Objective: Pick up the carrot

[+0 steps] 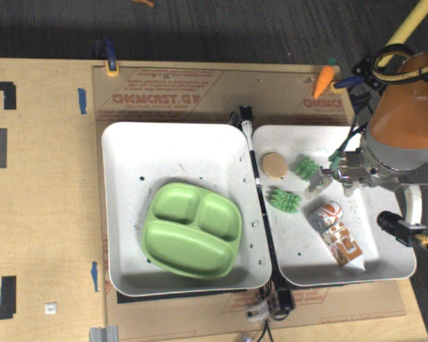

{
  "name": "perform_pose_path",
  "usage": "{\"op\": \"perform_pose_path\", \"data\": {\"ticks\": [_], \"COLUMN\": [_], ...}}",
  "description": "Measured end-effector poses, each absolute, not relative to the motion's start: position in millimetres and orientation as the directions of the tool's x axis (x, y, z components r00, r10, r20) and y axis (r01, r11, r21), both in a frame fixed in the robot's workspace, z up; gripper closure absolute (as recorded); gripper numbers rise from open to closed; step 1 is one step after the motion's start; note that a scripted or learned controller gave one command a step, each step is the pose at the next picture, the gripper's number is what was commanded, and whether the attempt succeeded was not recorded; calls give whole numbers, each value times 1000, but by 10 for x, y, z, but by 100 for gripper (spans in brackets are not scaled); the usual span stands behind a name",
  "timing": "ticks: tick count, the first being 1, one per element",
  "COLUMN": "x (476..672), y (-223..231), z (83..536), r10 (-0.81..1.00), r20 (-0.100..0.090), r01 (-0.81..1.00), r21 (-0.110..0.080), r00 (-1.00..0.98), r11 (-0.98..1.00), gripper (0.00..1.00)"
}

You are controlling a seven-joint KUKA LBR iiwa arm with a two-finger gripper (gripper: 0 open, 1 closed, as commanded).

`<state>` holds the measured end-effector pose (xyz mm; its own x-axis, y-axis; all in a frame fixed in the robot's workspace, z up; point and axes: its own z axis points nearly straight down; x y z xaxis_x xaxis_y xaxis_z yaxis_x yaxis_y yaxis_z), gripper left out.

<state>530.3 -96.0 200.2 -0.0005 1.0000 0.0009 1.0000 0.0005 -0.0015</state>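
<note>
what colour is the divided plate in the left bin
Light green; the divided plate shows clearly in the camera view.

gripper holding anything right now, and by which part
Nothing shows in its grasp. The gripper hangs over the right bin near a green toy, while the carrot lies outside the bins on the cardboard.

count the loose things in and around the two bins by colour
green: 3 - divided plate in the left bin, two small leafy pieces in the right bin
orange: 1 - carrot, on the cardboard behind the right bin
tan: 1 - round piece
white and orange: 1 - packet
total: 6
</note>
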Motion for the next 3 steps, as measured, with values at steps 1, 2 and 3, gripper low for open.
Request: {"op": "perform_pose_path", "data": {"ticks": [1, 2, 3], "x": [5362, 5294, 5255], "y": [-951, -475, -1403], "z": [1586, 1844, 1668], "r10": [961, 867, 949], "r20": [1, 0, 0], "r01": [961, 867, 949], "r21": [-5, 1, -2], "r00": [277, 498, 314], "r11": [-277, -498, -314], "gripper": [0, 0, 0]}}
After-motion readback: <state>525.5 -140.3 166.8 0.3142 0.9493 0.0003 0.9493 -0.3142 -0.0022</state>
